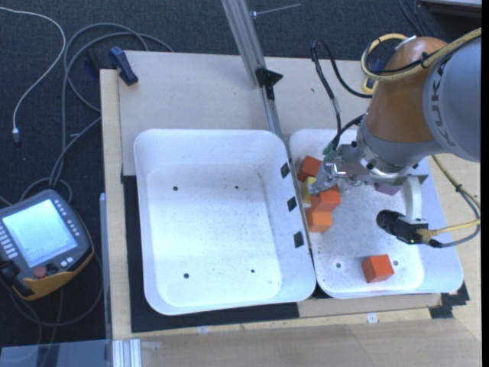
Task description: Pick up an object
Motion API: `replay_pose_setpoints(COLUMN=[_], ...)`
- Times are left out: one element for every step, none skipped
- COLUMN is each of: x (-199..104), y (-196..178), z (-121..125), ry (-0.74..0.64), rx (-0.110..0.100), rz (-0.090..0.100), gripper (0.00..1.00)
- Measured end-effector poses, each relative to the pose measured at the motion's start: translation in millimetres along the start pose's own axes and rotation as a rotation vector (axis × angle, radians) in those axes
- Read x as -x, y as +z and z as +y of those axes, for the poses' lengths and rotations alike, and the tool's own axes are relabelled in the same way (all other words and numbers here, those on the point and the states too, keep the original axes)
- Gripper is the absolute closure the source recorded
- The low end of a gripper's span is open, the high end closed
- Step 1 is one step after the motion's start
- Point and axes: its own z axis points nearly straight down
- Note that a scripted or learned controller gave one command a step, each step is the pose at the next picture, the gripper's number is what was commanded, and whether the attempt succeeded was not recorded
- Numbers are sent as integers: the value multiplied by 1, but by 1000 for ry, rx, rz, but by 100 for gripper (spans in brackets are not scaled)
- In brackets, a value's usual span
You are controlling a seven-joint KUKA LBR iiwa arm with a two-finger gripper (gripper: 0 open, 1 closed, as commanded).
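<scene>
A teach pendant (pixel 40 239) lies on the dark floor, a blue clamp (pixel 123 65) at the bench's corner.

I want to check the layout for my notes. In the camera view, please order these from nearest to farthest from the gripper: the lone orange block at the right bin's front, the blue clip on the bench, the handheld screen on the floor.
Measured from the gripper:
1. Lone orange block, front of the right bin.
2. Blue clip, bench's far left corner.
3. Handheld screen, on the floor left of the bench.

1 grey arm w/ orange band reaching in from right, end effector (pixel 334 176) lowered, wrist bent down
</scene>
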Motion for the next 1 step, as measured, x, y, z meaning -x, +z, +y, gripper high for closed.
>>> replay_pose_setpoints(x=[-59], y=[5], z=[8], ry=[1], rx=[-7], rz=[0], gripper=[100])
